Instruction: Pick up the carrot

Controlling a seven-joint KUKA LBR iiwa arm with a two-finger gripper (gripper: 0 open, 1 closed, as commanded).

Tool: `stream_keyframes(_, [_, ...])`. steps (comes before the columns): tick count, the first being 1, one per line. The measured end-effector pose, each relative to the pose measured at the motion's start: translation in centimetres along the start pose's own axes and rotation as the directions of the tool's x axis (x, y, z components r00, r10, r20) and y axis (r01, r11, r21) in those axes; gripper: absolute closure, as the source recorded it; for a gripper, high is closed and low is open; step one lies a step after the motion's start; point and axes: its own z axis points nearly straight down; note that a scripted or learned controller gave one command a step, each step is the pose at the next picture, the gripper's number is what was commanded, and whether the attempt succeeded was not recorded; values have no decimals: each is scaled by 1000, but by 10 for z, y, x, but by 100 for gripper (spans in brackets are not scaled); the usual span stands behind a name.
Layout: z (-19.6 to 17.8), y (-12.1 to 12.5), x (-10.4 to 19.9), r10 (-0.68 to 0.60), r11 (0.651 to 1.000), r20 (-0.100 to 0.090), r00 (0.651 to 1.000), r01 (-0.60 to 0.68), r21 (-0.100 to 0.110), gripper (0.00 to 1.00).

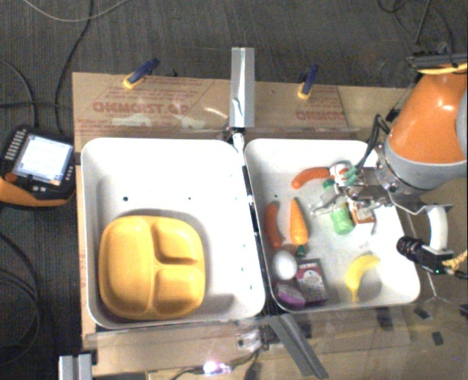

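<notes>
Where pincer (pixel 346 199) blurs, carrot (pixel 298 222) seemingly apart

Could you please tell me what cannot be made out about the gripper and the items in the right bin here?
- Gripper, camera view: the finger gap is too small and cluttered to judge.
- Green item: partly covered by the gripper, so its identity is unclear.
- Purple packet: its print is too small to read.
- Carrot: its lower tip merges with the dark leaves.
</notes>
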Motion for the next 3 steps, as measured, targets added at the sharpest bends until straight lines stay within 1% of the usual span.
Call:
stream_keyframes(1, [72,42,20,92,996,0,996,-92,2,0])
stream_keyframes(2, [142,68,14,-26,1000,5,1000,26,-12,0])
stream_keyframes(3, [132,69,13,-25,1000,4,1000,25,-13,100])
